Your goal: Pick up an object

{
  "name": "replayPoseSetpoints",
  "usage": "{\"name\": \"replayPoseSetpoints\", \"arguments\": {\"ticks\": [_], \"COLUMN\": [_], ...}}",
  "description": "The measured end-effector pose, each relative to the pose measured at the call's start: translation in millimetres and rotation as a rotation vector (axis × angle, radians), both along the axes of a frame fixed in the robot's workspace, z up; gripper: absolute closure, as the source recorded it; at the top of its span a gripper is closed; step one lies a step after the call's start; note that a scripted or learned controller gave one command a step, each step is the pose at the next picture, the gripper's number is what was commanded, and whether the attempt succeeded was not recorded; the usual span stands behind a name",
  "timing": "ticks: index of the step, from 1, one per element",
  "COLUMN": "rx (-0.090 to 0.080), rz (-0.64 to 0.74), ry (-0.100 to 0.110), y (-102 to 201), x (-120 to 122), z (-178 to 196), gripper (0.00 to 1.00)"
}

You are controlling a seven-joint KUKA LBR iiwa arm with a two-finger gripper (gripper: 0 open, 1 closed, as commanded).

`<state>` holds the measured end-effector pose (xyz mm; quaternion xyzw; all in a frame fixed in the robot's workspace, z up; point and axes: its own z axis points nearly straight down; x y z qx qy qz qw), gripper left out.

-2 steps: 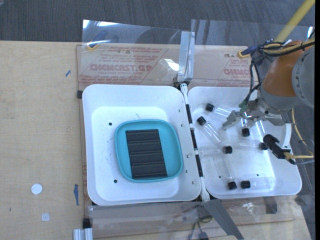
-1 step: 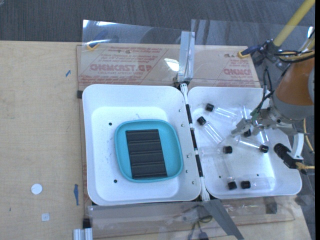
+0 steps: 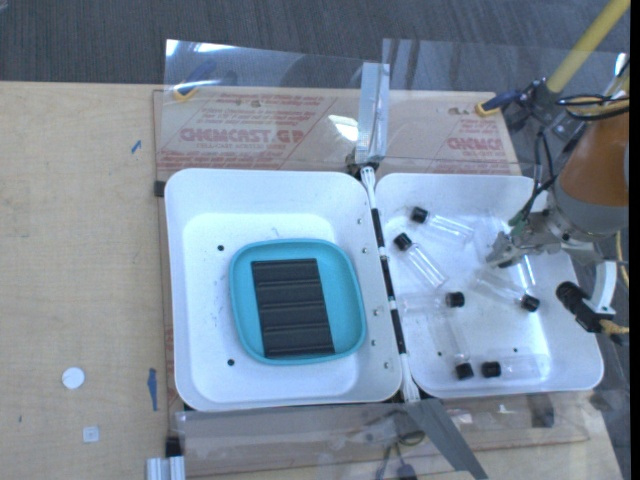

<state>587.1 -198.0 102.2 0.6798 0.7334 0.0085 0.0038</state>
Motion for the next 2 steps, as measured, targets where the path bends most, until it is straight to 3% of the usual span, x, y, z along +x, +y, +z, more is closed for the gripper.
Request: {"name": "replayPoseSetpoints", "arguments": {"ticks": [1,2], "rx": [-0.007,-0.010], "rz": [-0.174,-0.234], "ry": [0.051,0.043], "y": [24,72], "x": [55,69], "z": [69,106], "gripper": [1.00,1.00]}}
